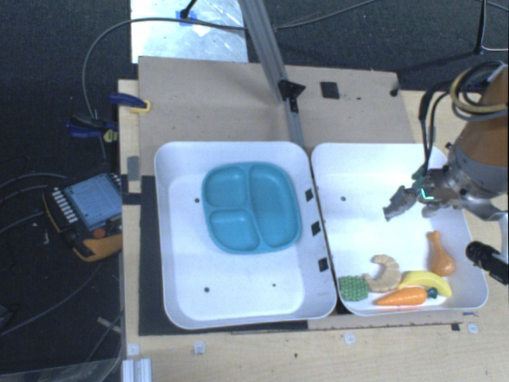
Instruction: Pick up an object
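Toy food lies in the front right corner of the right bin [350,173]: a green broccoli piece [353,287], a tan croissant [386,271], a yellow banana [427,281], an orange carrot [402,297] and a brown drumstick [440,253]. My gripper [400,202] hangs over the middle of the right bin, above and behind the food, pointing left. Nothing shows between its fingers.
A blue divided plate [251,206] sits in the left bin [183,293]. A metal pole [266,38] slants down to the bins' far edge. A handheld device [86,209] and clamps [111,114] lie left of the bench.
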`<state>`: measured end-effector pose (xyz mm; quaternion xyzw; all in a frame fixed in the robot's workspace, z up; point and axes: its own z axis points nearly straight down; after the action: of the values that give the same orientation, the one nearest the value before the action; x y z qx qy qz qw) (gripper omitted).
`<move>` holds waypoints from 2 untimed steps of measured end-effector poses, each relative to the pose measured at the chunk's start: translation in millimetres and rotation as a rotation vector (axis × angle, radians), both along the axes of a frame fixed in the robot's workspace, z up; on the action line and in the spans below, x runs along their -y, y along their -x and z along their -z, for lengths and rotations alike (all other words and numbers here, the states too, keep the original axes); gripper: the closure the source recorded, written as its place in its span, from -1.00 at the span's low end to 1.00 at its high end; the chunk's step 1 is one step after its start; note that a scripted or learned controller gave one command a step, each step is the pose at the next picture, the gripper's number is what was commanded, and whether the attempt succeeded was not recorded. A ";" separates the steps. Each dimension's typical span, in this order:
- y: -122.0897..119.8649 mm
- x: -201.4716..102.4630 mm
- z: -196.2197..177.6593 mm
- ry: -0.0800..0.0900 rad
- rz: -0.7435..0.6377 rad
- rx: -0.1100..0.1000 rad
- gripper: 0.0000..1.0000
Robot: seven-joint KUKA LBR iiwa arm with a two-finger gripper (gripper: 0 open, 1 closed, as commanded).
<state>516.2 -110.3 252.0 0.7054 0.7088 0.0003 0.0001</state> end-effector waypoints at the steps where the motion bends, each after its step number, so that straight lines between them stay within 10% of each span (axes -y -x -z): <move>1: -0.4 0.0 -0.6 0.000 0.000 0.002 -1.00; 2: 1.3 3.3 61.7 0.000 0.004 -0.005 -1.00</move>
<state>514.9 -113.6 190.3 0.7068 0.7074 -0.0013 -0.0016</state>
